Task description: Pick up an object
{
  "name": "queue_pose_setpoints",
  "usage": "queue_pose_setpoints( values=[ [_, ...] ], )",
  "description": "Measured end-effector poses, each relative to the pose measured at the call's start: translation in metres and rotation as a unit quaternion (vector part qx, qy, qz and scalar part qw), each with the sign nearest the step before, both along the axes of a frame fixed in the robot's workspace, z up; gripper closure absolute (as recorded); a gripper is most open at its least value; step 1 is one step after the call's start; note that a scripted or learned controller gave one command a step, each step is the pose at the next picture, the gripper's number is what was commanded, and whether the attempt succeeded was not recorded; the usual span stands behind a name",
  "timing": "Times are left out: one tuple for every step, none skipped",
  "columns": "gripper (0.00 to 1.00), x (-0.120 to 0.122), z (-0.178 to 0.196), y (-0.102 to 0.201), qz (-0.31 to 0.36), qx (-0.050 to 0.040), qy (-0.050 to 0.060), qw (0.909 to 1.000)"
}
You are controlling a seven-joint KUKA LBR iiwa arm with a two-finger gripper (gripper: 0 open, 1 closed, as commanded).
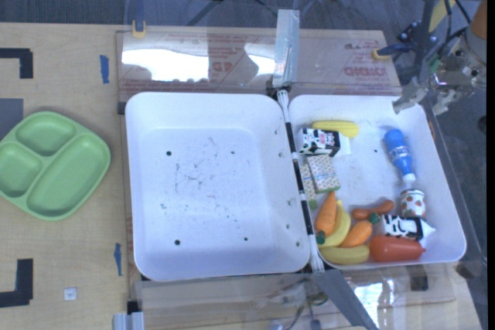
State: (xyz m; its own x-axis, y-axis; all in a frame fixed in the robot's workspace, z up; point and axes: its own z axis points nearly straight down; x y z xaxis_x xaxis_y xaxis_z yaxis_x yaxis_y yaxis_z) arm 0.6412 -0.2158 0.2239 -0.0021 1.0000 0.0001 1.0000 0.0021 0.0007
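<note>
Looking down on the surface (69,50), we see two white bins side by side. The left bin (205,182) has only faint scuffs on its floor. The right bin (371,120) carries all the objects. Near its back wall lies a yellow banana (335,127), with a black-and-white carton (320,142) touching it in front, and a speckled box (320,174) just below that. A blue bottle (397,153) lies along the right side. Toward the front we see a carrot (328,215), a second banana (344,254), an orange piece (356,233), a red pepper (397,247), another black-and-white item (403,226) and a small spotted jar (413,203), all crowded together.

Our hand (445,81) hangs above the far right corner of the right bin, well apart from every object; whether it is parted or closed we cannot tell, and nothing shows between its tips. A green divided plate (50,164) sits on the surface left of the bins.
</note>
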Motion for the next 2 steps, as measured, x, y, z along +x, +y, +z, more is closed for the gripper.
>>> queue_pose_setpoints(
  values=[
    [0.00,0.027,0.009,-0.005,0.095,-0.0017,-0.002,0.9954],
    [0.00,-0.001,-0.074,-0.002,0.133,-0.0006,-0.001,0.9911]
  ],
)
